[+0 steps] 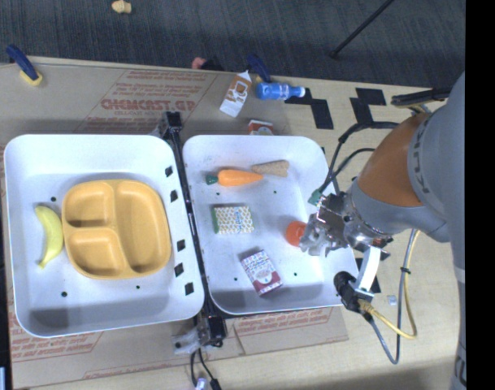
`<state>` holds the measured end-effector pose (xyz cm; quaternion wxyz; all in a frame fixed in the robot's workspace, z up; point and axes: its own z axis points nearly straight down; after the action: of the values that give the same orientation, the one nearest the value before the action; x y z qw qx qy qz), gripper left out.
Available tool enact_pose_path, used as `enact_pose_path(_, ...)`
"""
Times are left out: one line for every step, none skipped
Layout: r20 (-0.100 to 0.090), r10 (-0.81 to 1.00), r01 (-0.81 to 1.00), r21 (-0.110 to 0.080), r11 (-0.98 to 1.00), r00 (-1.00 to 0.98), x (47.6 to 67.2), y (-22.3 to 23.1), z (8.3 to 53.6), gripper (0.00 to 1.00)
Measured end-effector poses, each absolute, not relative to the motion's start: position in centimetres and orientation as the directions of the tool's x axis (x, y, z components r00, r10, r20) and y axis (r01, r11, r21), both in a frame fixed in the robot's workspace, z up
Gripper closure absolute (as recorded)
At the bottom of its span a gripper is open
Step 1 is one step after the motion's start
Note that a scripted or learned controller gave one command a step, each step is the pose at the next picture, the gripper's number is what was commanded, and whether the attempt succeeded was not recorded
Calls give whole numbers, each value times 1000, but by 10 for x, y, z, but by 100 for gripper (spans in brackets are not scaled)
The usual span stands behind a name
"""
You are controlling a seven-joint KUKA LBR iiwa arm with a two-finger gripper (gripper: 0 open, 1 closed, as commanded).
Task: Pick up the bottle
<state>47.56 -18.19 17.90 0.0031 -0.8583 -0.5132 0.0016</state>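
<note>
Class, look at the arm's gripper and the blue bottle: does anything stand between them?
Yes. The blue plastic bottle lies on the bench outside the bins, while the gripper is low inside the right white bin, so that bin's far rim lies between.

Inventory showing: two white bins (19, 218), one yellow divided plate (115, 226), one banana (48, 234), one carrot (237, 178), one blue bottle (277, 92), one sponge (232, 218), one red packet (261, 271), one orange ball (295, 233), two blue clamps (23, 64).
</note>
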Motion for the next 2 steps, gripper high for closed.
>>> enact_pose_path(1,872,872,-4,-490,490,476,-149,212,100)
enact_pose_path(-2,577,577,-8,-817,817,475,-139,190,100)
